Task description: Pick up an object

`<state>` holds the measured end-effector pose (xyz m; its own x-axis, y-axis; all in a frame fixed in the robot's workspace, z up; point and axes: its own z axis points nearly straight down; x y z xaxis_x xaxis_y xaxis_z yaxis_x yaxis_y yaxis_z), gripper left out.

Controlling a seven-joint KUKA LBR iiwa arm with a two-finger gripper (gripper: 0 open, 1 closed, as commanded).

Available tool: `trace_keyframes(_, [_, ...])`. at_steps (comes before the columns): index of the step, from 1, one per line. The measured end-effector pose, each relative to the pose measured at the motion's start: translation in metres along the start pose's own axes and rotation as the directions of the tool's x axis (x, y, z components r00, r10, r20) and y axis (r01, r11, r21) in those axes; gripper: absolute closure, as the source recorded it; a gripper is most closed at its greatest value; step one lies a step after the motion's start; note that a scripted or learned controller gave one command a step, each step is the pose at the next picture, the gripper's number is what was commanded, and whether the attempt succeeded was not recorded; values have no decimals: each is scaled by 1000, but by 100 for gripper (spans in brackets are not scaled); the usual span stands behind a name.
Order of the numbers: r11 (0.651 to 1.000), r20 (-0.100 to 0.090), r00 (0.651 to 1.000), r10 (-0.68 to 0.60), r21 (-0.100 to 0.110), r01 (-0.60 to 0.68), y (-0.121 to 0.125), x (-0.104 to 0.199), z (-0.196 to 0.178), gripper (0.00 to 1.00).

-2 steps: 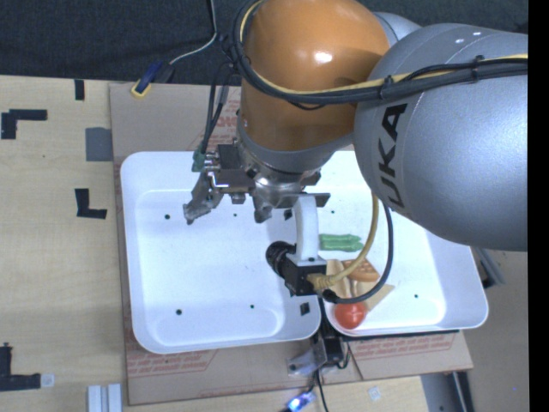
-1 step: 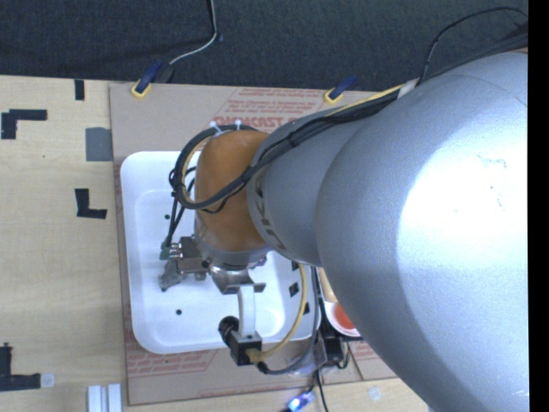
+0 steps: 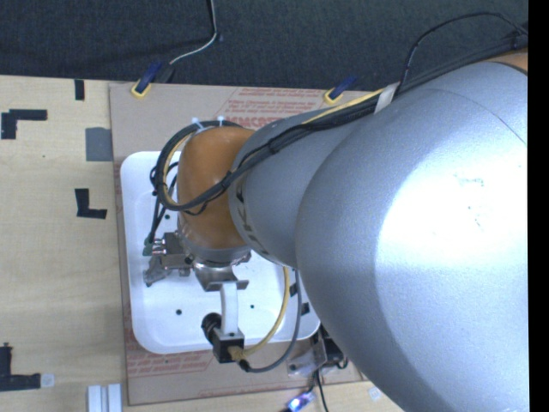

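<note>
Arm: the grey arm (image 3: 412,230) reaches in from the right and takes up most of my picture; its orange band (image 3: 210,187) sits over the middle of the white bin (image 3: 130,196)
Gripper: the gripper (image 3: 163,263) is just below the band, low over the left half of the bin; I see its grey metal parts from above, and I cannot tell how far open it is or whether it has hold of anything
Object: I cannot tell where the object lies, because the wrist and arm cover most of the bin floor
Bin floor: the bare strip along the left and near sides carries a few small dark spots (image 3: 178,312); these may be holes or marks rather than things, but they are too small for me to say
In the way: black cables (image 3: 165,178) loop beside the band on its left, between my camera and the bin's far left part
Under the bin: it lies on a brown board (image 3: 171,110), which rests on the pale bench (image 3: 43,273)
Far edge: two blue-and-yellow clamps (image 3: 146,77) (image 3: 341,87) grip the board's far edge, well apart from each other
Left of the board: black tape marks (image 3: 86,204) are stuck on the bench
Behind: a dark cloth (image 3: 103,15) runs along the top, with a thin pale cable (image 3: 208,7) hanging across it
</note>
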<state>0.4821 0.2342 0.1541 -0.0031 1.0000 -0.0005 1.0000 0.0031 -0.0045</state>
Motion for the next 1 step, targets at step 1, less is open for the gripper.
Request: trace_keyframes(1, [1000,1,1000,1,3,-1,0,-1,-10,100])
